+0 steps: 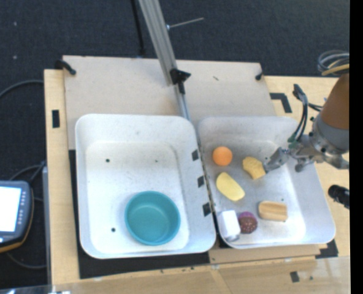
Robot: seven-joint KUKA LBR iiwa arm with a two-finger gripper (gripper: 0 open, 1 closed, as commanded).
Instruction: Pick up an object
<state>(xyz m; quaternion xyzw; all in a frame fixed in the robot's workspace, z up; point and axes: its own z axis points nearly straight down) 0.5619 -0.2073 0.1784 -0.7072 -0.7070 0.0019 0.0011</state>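
Observation:
The right bin (pixel 310 225) holds several small objects. An orange ball (pixel 222 156) lies near its left wall. A small yellow piece (pixel 253 168) sits beside it, and a larger yellow piece (pixel 229 187) lies lower down. A tan block (pixel 272 211), a dark red ball (pixel 248 223) and a white object (pixel 229 223) rest near the front. My gripper (pixel 286 162) hangs over the right half of this bin, just right of the small yellow piece. It is open, with nothing between its fingers.
The left bin (pixel 95 164) holds a teal bowl (pixel 151 217) near its front. A slanted metal pole (pixel 163 41) rises behind the bins. A screen device (pixel 3 213) sits at the far left, off the bench.

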